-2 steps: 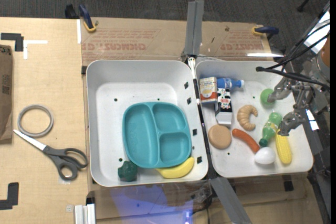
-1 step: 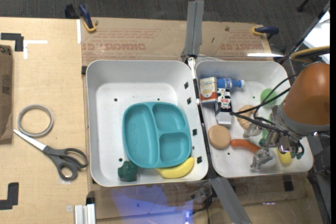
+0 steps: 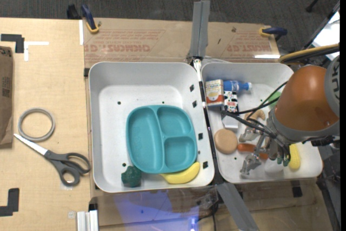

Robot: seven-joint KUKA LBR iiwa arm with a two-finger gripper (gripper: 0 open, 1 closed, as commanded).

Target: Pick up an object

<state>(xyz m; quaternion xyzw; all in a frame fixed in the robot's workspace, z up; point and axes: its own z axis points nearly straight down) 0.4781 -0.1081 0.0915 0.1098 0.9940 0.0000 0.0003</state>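
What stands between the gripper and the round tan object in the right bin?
Nothing visible does. The gripper is low in the right bin, and the round tan object lies just beside it toward the divider, with bare white floor between.

The left bin (image 3: 102, 116) has open floor above the teal plate (image 3: 161, 138); the right bin (image 3: 216, 70) is crowded.

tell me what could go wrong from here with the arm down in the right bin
1. The gripper sits low among crowded items in the right bin; closing might catch the orange piece and a neighbour together, or just nudge them.
2. The round tan object looks smooth and could slip.
3. The arm hides part of the bin, so a grasp is hard to confirm.
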